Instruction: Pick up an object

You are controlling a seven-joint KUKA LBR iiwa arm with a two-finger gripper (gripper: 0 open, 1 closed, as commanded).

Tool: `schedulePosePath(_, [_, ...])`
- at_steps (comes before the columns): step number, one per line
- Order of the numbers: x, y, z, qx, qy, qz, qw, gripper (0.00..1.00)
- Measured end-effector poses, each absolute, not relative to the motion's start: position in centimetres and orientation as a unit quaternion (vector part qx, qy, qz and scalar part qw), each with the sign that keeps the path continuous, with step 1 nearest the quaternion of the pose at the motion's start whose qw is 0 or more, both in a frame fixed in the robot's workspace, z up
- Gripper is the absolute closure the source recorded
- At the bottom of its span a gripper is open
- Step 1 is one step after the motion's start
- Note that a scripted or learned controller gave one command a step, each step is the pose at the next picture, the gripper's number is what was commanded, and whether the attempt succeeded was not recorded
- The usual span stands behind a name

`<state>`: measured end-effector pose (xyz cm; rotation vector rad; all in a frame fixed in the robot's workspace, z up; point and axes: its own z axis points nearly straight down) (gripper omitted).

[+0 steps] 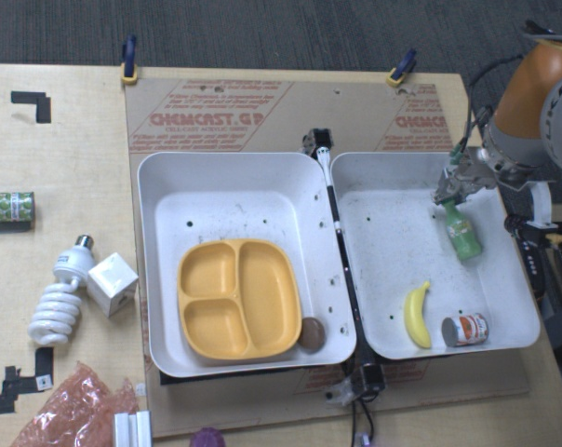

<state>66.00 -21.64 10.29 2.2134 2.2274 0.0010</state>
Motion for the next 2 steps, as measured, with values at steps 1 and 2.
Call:
schedulePosePath(1, [58.9,-15.2,18.6,0.707,0.707,-0.0002,0.000,1.00])
schedulePosePath(2, [56.1,-8.9,19.2,0.707,0.707,-0.0003,0.000,1.00])
